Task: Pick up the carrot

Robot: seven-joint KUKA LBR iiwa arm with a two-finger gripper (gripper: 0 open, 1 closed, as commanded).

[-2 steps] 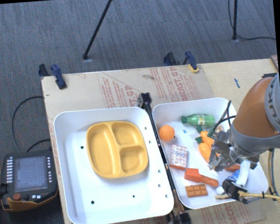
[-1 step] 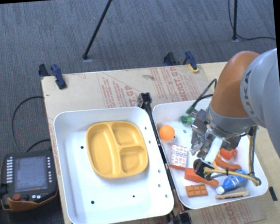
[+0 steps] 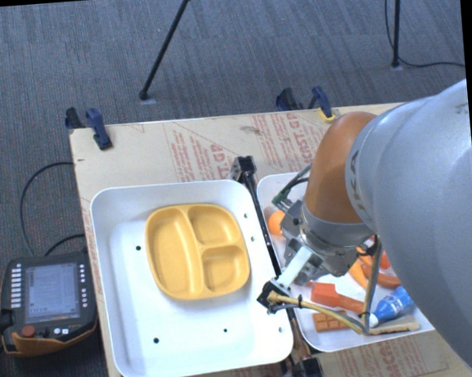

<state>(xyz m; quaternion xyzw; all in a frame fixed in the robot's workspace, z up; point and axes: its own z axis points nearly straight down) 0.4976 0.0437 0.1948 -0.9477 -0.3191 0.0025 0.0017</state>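
Observation:
An orange-red tapered piece (image 3: 337, 294), which looks like the carrot, lies in the right bin (image 3: 348, 342) near its front. My arm comes in from the right and covers most of that bin. The gripper (image 3: 324, 258) hangs low over the bin's left half, just behind the carrot. Its wrist housing hides what is under it.
A yellow divided plate (image 3: 197, 250) rests in the left bin (image 3: 124, 316). The right bin also holds a small orange thing (image 3: 275, 221) at its left wall, another orange piece (image 3: 365, 275), a blue thing (image 3: 391, 304) and an orange waffle-like piece (image 3: 326, 323).

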